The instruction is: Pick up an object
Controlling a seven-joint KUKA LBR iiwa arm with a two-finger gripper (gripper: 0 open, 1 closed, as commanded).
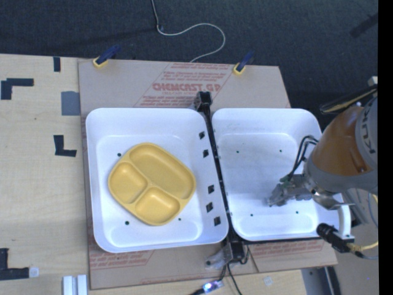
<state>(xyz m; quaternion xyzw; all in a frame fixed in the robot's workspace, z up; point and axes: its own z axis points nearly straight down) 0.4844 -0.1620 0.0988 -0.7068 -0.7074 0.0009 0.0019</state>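
A yellow plate (152, 182) with three compartments lies flat in the left bin (104, 125). The arm comes in from the right over the right bin (258, 140). Its gripper (277, 196) is low near that bin's floor, toward the front right part, well away from the plate. Nothing shows between the gripper's tips from this angle.
Both white bins sit side by side on a cardboard sheet (184, 82), joined by a black divider with clips (212, 165). A white cable (184, 29) loops behind the cardboard. The arm's grey and orange body (344, 152) covers the right bin's right edge.
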